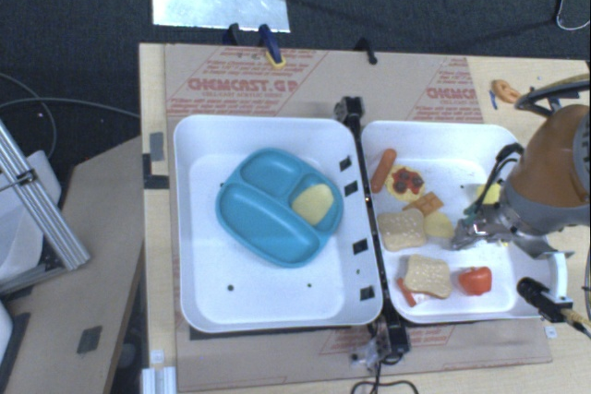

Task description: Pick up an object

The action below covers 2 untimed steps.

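Over the right bin [434, 132] the gripper [464, 235] hangs low beside a yellow piece [438, 225], and whether it is open or closed I cannot tell from up here. Count the food under it: one sausage [382, 169], one pizza [406, 182], one orange chunk [430, 203], two bread slices [403, 231] [428, 275] and one tomato [475, 280]. Across in the left bin [199, 226] sits one blue plate [268, 217] with one yellow lump [314, 202] in its right compartment.
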Tool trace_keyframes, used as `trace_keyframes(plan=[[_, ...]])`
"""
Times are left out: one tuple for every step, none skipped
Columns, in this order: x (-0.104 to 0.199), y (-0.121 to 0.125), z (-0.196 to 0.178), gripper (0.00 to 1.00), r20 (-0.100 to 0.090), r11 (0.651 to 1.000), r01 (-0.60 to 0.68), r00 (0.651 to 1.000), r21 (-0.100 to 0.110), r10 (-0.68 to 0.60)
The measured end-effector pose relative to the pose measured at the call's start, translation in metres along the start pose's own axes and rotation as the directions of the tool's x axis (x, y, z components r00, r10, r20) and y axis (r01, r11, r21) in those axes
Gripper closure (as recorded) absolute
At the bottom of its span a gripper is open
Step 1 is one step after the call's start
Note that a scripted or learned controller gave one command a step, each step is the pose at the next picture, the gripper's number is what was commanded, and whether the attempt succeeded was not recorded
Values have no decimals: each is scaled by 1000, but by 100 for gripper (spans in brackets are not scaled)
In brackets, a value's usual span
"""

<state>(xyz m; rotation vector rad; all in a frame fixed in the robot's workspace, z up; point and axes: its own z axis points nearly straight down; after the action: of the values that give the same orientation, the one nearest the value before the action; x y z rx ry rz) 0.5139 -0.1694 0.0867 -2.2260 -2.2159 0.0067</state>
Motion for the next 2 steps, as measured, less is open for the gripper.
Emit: trace_keyframes(plan=[[-39, 34, 2, 100, 1, 1000, 4, 1000, -9, -4], [73, -2, -27, 100, -6, 1000, 16, 1000, -3, -16]])
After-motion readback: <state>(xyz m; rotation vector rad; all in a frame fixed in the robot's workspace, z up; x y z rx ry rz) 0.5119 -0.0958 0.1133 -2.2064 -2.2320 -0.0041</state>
